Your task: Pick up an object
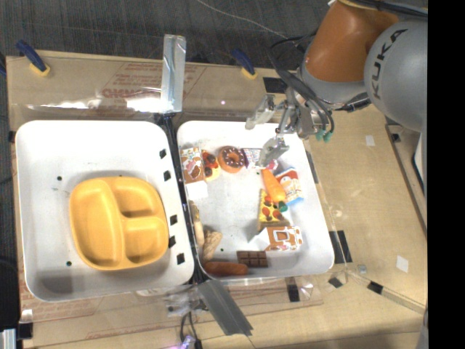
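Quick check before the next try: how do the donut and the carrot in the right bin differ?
The donut is a round ring, brown with pink speckled icing; the carrot is a long orange taper. The donut lies flat near the far wall of the right bin, while the carrot runs lengthwise toward the bin's right side. The gripper hovers closer to the carrot's far end than to the donut. Both are small toy foods lying on the bin floor.

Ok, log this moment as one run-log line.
arm: grey KUKA arm over right white bin | gripper: above orange toy carrot, nothing held | yellow divided plastic tray: in left white bin
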You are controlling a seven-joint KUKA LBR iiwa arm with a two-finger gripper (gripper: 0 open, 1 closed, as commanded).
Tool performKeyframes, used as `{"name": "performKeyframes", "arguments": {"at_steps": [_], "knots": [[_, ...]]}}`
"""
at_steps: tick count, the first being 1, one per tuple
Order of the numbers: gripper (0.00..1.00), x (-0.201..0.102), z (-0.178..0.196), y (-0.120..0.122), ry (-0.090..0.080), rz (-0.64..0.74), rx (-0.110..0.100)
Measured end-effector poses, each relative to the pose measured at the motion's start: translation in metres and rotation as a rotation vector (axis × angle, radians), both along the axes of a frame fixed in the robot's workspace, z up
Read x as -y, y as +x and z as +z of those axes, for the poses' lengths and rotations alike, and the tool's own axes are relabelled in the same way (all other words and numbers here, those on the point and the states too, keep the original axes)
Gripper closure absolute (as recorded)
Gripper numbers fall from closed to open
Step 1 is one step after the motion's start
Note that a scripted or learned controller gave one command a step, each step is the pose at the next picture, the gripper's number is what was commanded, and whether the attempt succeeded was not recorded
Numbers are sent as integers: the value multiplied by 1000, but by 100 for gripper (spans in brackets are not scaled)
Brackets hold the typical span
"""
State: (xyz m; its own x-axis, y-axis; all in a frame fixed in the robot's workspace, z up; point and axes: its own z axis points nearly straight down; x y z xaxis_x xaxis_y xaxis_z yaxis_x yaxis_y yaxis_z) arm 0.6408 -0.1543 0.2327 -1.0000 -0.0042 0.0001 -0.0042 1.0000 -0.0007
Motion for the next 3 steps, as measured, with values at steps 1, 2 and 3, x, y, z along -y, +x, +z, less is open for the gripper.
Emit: {"name": "performKeyframes", "arguments": {"at_steps": [1, 2, 3], "knots": [[0, 18, -143, 16, 2, 70, -3], [0, 37, -139, -88, 0, -23, 3], [0, 18, -139, -34, 1, 125, 3]]}}
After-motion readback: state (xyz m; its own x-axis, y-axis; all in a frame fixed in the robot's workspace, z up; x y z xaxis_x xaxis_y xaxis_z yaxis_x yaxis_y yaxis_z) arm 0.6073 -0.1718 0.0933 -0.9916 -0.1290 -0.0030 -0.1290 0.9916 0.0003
